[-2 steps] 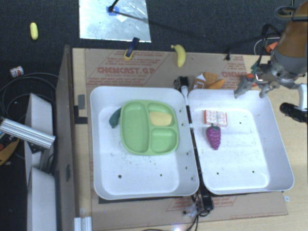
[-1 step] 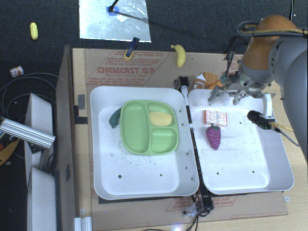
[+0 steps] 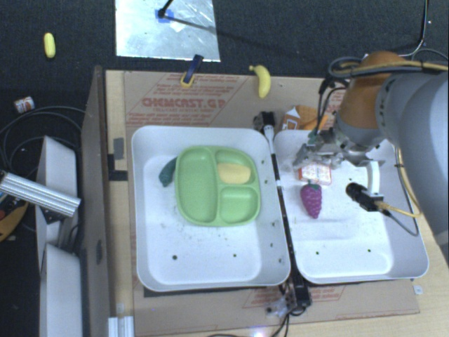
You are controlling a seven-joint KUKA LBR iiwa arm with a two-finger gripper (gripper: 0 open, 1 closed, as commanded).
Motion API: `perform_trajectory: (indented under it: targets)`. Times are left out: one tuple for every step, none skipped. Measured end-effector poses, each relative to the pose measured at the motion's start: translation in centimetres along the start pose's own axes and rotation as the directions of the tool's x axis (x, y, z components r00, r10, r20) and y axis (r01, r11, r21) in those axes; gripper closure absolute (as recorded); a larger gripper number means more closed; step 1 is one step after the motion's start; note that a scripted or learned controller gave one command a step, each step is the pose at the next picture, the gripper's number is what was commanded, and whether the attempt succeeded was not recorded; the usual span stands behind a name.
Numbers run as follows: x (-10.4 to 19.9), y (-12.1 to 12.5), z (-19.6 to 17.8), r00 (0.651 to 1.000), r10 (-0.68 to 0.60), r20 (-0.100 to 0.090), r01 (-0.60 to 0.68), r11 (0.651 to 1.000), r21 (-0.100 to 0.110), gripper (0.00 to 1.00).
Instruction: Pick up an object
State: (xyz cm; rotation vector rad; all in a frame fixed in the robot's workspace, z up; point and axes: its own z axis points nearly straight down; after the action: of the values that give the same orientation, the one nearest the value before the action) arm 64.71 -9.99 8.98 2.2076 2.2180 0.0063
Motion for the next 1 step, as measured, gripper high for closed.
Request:
perform_trajectory:
  targets:
    - [1.37,0.82,-0.16,1.000,-0.001,0.002,0.001,1.000,-0.004,0.00]
